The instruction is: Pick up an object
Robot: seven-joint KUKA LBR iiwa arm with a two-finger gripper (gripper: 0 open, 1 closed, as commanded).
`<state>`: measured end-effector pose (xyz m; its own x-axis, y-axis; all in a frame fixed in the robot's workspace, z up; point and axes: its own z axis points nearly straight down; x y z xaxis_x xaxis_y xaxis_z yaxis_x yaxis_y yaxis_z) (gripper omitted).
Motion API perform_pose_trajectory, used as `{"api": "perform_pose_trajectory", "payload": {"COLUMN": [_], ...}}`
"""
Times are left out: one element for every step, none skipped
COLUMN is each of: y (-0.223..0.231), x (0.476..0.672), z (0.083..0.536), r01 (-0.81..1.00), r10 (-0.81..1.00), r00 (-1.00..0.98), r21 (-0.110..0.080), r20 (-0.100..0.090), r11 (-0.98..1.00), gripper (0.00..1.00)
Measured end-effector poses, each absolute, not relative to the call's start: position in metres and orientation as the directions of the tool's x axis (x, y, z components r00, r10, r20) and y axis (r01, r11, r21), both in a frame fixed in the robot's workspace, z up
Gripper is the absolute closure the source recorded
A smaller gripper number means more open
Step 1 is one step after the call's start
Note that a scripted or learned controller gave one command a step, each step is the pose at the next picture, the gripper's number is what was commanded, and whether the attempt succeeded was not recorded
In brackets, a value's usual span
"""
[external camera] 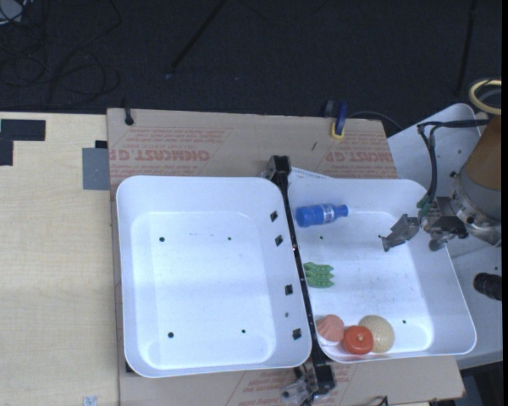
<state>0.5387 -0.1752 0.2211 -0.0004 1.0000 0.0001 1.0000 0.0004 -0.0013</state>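
Observation:
The right bin holds a blue bottle lying on its side near the far left corner. A small green object lies by the left wall. In the near corner sit a pink piece, a red round object and a beige round object, all close together. My gripper hangs over the right side of this bin, open, with nothing between its fingers. It is well right of the bottle and apart from every object.
The left bin lies beside the right one, joined along a black divider. Both rest on a cardboard sheet on the bench. Cables and the arm's body crowd the right edge.

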Motion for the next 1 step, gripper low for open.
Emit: {"api": "perform_pose_trajectory", "payload": {"y": [-0.176], "x": [0.5386], "z": [0.2309], "r01": [1.0], "r10": [1.0], "r00": [-0.001], "r21": [-0.002], "r20": [0.001], "r11": [0.001], "gripper": [1.0]}}
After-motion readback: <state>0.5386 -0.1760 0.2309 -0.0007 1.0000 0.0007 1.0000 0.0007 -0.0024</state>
